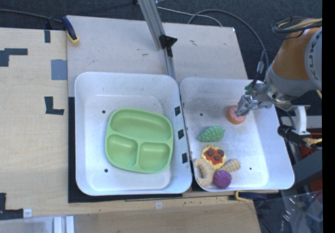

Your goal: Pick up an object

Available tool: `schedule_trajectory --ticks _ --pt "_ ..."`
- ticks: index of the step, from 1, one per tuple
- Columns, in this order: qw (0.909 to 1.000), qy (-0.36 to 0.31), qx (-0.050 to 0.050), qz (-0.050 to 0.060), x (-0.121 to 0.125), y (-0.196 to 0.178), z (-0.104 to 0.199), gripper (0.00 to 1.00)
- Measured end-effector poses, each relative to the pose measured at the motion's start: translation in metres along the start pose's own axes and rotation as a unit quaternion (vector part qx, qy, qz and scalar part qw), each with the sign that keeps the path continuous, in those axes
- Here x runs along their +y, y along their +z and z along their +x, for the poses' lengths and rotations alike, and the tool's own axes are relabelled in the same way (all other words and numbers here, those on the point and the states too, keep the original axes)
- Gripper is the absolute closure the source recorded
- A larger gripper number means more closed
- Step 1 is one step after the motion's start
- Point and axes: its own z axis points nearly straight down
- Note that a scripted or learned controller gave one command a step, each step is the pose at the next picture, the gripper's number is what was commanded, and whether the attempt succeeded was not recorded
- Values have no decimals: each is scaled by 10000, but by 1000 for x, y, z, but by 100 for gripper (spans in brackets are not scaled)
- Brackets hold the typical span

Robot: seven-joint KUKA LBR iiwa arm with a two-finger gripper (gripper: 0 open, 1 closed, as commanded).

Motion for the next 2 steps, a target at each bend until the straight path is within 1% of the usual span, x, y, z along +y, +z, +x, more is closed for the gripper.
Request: schedule_trajectory --ticks 1,2 --pt "10000 4 -6 -7 7 -60 -6 100" --pt "10000 4 6 21 7 -69 -5 100"
